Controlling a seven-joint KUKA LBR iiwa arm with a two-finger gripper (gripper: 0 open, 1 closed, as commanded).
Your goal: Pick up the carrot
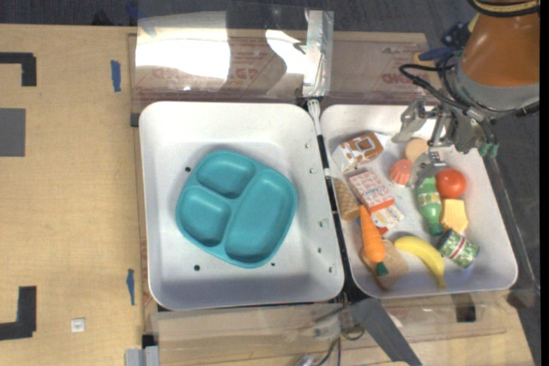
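The carrot (371, 241) is orange with a green stub, lying lengthwise at the front left of the right bin (502, 266), between a red-and-white carton (375, 198) and a banana (422, 255). My gripper (429, 133) hangs over the back right part of that bin, well behind and to the right of the carrot. Its fingers stand open with nothing between them, just above a pale round piece (416, 150).
Around the carrot lie a tomato (451, 183), a green pepper (428, 206), a yellow block (455, 217), a small can (461, 249), a brown packet (360, 148) and a reddish fruit (401, 173). The left bin (163, 133) holds a teal divided plate (238, 206).
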